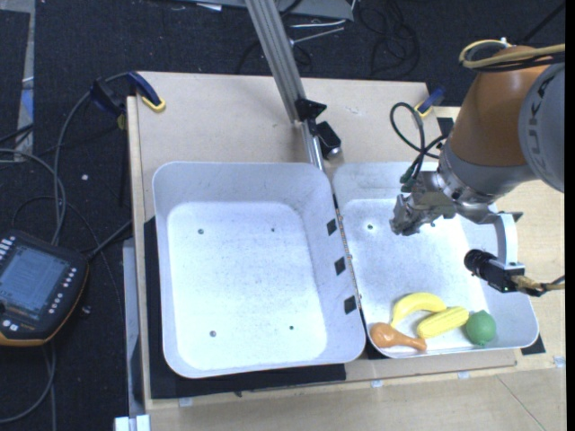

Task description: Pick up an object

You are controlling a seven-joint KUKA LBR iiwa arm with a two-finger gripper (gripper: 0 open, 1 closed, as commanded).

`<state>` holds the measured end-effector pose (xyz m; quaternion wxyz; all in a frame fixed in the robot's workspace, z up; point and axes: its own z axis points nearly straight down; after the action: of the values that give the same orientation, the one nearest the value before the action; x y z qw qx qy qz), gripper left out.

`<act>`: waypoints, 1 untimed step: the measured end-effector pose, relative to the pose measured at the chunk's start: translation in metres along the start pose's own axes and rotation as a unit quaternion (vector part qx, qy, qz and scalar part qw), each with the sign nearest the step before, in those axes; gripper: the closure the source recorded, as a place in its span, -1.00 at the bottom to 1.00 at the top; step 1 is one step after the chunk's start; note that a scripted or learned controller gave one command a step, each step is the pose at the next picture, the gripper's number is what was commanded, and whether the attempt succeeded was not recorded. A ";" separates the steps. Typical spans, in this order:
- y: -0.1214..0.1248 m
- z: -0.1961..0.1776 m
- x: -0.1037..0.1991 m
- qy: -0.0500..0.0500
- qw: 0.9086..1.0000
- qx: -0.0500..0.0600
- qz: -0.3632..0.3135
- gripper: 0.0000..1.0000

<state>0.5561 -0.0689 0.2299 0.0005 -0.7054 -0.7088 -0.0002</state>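
The right bin (395,250) holds several toy foods along its near edge: a yellow banana (415,305), a yellow corn-like piece (442,321), a green lime (482,328) and an orange pear-shaped piece (395,336). My gripper (406,219) hangs over the far part of the right bin, well above and behind these objects. Nothing shows between its fingers. The grey and orange arm reaches in from the right.
The left bin (180,196) lies beside the right one. A slanted metal pole (278,52) rises behind the bins. A black camera mount (492,269) sticks out from the arm over the right bin. Cables and a pendant (31,285) lie on the floor at left.
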 end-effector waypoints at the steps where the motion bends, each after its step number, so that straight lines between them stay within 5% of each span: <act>1: 0.012 0.006 0.056 0.000 1.000 0.000 0.000 1.00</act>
<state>0.5678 -0.0127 0.2241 0.0007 -0.7054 -0.7088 -0.0002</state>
